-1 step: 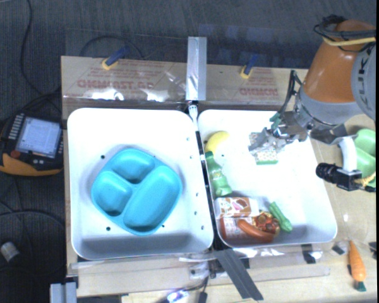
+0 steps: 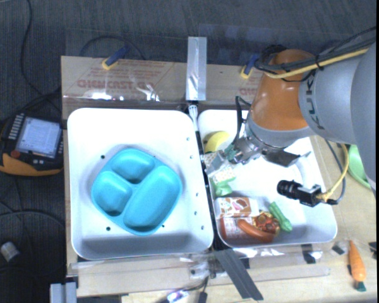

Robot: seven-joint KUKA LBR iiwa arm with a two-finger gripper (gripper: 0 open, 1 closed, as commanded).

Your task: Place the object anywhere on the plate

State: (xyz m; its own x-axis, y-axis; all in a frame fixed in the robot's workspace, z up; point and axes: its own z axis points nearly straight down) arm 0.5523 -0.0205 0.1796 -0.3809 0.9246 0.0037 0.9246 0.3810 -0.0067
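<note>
Plate: a blue plate [image 2: 136,190] with three compartments lies in the left bin [image 2: 82,125], at the lower left of centre; nothing rests on it.
Objects: the right bin [image 2: 322,226] holds a yellow round piece [image 2: 216,140] at its upper left corner, a pale green packet [image 2: 223,185] below that, a red-and-brown printed packet [image 2: 235,205], a sausage-like piece [image 2: 252,230] and a green stick-like piece [image 2: 280,216] near the bin's bottom edge.
End effector: the end effector [image 2: 230,155] sits low at the left side of the right bin, just below the yellow piece and just above the green packet. Whether it is spread or closed I cannot tell, nor whether anything is caught in it.
Task's thing: which item is meant is unclear; all candidates lie in the right bin, none on the plate.
Risk, grasp: the items are crowded near the bin wall, so a close could pinch two at once, or nudge the yellow piece so it rolls away.
Risk, wall: the dividing rims between the bins stand close beside the tool; a low sideways move could strike them.
Risk, release: a flat packet dropped onto a compartment ridge might tip off the plate.
Risk, cable: the black fitting [image 2: 295,190] and its yellow lead trail over the bin and could drag pieces.
</note>
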